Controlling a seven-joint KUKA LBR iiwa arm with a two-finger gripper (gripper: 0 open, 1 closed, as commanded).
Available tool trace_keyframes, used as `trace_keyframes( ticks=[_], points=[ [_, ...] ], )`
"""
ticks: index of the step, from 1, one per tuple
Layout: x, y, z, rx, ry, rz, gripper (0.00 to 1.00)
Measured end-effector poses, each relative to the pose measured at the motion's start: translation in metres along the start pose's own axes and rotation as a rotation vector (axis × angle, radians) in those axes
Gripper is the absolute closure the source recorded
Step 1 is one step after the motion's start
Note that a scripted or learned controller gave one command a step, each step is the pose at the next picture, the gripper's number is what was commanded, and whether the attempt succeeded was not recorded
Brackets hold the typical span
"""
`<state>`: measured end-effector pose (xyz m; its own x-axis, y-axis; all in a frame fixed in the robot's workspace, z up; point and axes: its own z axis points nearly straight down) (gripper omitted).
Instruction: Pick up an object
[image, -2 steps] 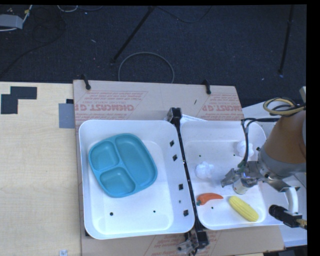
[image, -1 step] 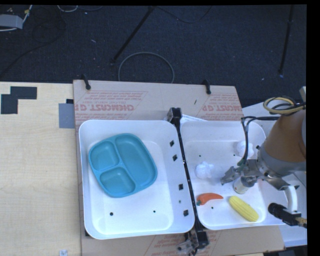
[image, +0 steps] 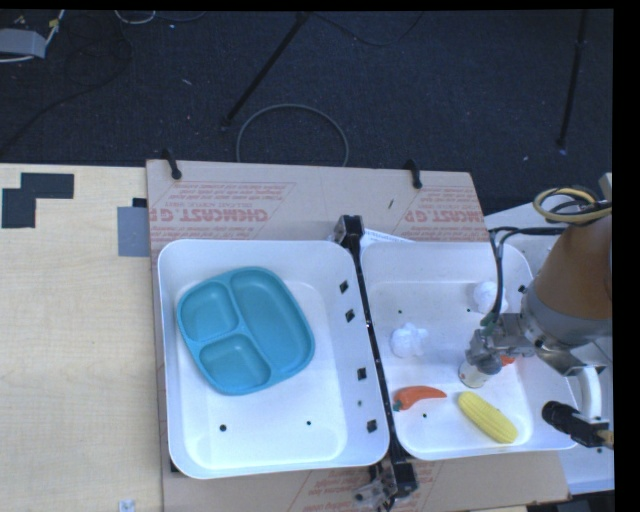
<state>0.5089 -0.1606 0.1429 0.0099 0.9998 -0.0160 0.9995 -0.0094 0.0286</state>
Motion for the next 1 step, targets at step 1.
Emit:
trace_keyframes(
  ticks=[1],
  points=[
    [-0.0058,0.0031,-0.0426,0.028,0.016,-0.01,1.0]
  ],
)
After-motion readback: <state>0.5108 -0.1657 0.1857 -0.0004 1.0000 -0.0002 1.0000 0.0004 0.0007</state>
